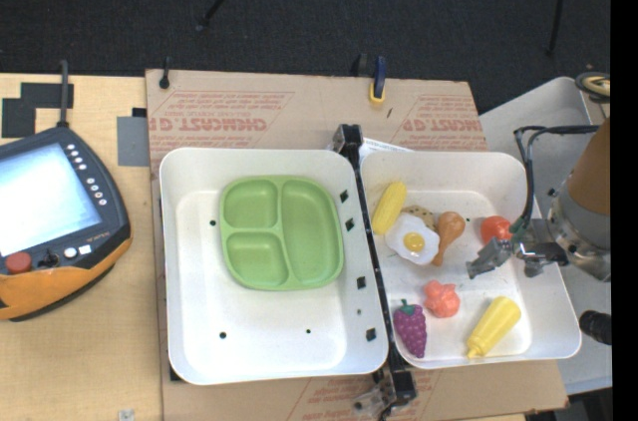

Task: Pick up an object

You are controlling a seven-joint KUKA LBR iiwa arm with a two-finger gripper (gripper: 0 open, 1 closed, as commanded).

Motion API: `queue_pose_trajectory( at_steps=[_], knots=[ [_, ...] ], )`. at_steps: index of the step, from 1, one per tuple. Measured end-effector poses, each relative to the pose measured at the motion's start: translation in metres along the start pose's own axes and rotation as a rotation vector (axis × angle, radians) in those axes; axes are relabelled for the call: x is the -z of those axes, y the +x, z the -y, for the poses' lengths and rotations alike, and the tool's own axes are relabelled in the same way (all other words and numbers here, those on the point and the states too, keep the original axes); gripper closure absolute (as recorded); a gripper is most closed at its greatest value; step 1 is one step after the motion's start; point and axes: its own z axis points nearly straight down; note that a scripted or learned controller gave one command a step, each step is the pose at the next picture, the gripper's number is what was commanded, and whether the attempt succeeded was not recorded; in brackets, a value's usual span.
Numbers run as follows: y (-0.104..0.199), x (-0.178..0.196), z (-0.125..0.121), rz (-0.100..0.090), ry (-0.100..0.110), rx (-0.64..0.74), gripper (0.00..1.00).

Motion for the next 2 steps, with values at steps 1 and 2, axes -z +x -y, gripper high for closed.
queue_pose_trajectory(
  at_steps=[1,2],
  knots=[
    [0.0,-0.064,0.0,0.0,-0.002,-0.002,0.0],
    [-0.005,-0.077,-0.004,0.01,-0.024,-0.006,0.0]
  ],
)
